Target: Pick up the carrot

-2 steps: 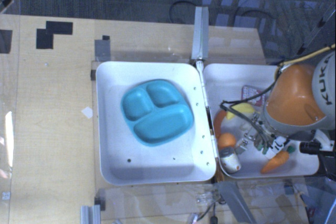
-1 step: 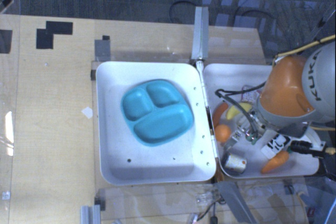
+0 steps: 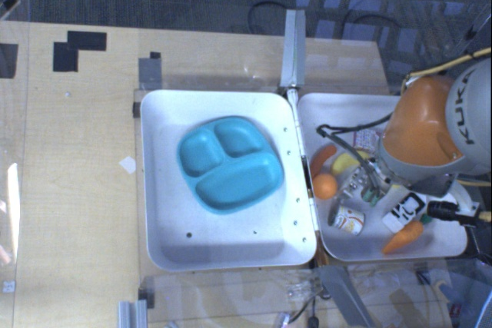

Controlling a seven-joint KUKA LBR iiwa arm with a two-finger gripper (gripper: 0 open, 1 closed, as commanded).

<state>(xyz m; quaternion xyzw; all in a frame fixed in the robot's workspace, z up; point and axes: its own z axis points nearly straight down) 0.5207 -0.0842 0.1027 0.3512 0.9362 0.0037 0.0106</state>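
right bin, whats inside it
The right bin holds a carrot near its front edge, an orange ball, a small can and a yellowish item. The arm hangs over the bin, covering whatever lies beneath it.

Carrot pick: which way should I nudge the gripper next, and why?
Probably shift the gripper toward the view's lower right before descending. The carrot lies near the front edge of the right bin, apart from the gripper, which hangs over the clutter beside the orange ball and small can. Nothing shows between its fingers.
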